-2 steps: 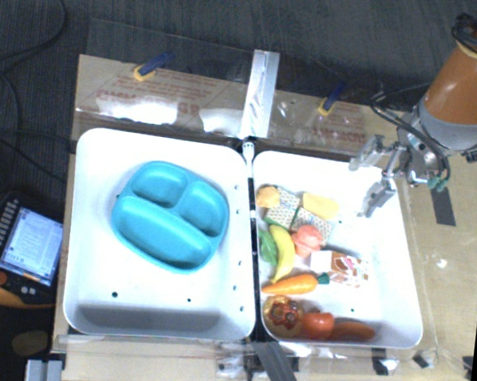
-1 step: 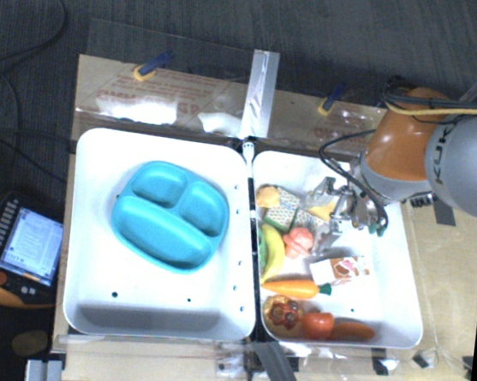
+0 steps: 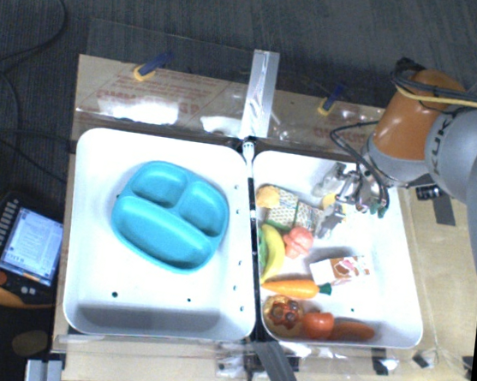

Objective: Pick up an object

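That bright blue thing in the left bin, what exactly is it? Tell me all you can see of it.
The blue tray is a rounded, glossy plate that looks like plastic, turquoise all over. Raised ridges split it into three hollows: two smaller ones toward the far side and one long one nearer the camera. It lies flat, turned at a slant, on the floor of the left bin, apart from its walls. Nothing sits in it or touches it.

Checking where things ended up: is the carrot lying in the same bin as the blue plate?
No. The carrot lies in the right bin among other toy food, while the blue plate sits in the left bin.
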You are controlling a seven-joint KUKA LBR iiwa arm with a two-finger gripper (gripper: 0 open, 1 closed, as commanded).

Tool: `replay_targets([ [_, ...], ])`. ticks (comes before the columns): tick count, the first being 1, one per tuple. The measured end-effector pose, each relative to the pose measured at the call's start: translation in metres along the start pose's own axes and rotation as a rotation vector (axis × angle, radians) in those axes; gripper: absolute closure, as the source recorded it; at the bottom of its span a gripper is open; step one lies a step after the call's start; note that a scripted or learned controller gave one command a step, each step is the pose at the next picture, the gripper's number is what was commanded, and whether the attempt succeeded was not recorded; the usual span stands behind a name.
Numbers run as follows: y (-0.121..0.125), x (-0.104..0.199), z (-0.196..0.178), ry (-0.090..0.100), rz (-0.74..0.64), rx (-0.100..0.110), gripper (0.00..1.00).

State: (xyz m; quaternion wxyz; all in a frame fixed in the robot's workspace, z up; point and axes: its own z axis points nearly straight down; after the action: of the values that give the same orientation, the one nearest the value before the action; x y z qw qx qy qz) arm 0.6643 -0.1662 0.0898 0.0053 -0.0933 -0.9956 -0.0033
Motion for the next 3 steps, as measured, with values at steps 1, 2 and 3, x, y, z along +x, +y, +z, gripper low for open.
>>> replay_targets([
  [1, -0.001, -0.004, -0.009, -0.025, 0.003, 0.007, 1.0],
  [2, 0.071, 0.038, -0.092, -0.013, 0.34, 0.005, 1.0],
  [3, 0.121, 0.1, -0.091, -0.01, 0.569, 0.005, 1.0],
])
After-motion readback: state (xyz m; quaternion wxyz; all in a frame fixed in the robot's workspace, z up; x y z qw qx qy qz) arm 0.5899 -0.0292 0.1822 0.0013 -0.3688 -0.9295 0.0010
